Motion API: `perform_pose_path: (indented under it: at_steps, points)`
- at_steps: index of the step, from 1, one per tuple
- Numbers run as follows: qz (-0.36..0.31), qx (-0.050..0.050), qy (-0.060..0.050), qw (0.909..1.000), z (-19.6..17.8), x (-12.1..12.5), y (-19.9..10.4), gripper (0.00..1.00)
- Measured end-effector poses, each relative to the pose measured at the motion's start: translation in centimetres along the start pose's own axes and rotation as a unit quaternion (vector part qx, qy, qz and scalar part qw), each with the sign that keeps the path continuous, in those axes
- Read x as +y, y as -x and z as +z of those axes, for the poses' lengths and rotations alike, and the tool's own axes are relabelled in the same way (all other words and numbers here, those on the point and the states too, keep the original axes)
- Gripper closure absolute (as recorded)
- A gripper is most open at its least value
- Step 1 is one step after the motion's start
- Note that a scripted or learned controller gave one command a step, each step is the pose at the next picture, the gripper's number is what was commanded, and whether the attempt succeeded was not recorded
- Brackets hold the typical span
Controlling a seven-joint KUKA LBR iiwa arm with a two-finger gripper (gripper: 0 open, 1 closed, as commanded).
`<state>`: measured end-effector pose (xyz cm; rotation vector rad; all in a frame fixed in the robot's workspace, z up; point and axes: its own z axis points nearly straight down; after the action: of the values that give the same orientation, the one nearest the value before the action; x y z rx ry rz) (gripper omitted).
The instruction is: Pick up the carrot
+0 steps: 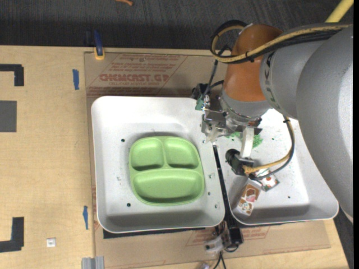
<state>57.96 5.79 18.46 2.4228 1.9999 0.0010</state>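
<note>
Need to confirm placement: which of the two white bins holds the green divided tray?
The left bin holds the green tray. The right bin, under the arm, has small packets instead.

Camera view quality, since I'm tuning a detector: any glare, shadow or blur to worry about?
In the camera view, the left bin and green tray are evenly lit and sharp; the arm shades part of the right bin, whose small items look soft; the floor along the top is dark.
</note>
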Motion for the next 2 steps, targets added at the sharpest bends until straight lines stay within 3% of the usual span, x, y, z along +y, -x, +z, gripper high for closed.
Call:
perform_pose_path:
  at_steps: [1,2]
  points:
    - [-0.151,0.0,-0.001,0.9885,-0.1,0.0,9.2,1.0]
    - [-0.272,0.0,-0.001,0.9623,0.0,-3.4,9.9,1.0]
